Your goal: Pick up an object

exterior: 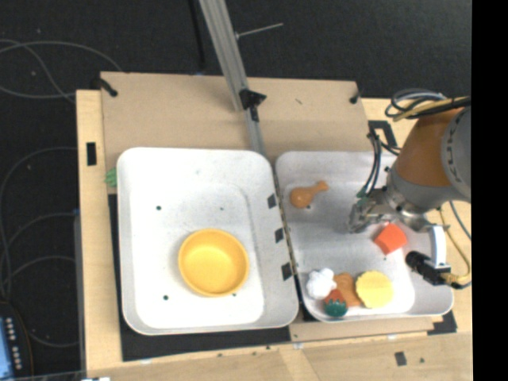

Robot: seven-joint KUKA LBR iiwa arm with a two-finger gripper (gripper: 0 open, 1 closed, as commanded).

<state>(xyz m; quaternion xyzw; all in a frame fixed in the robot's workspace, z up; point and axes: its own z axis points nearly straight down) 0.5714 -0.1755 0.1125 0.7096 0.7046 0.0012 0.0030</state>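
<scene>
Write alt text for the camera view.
A grey-and-orange arm reaches from the right, its gripper low over the right bin, near an orange block. That bin's near edge holds small toys; the left bin holds a yellow bowl.

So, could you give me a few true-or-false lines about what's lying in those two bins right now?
1. The yellow bowl sits in the left bin. True.
2. The orange block lies in the left bin. False: it is in the right bin.
3. The tool is over the right bin. True.
4. The yellow bowl is full of toys. False: nothing shows inside it.
5. A white toy lies near the right bin's front edge. True.
</scene>
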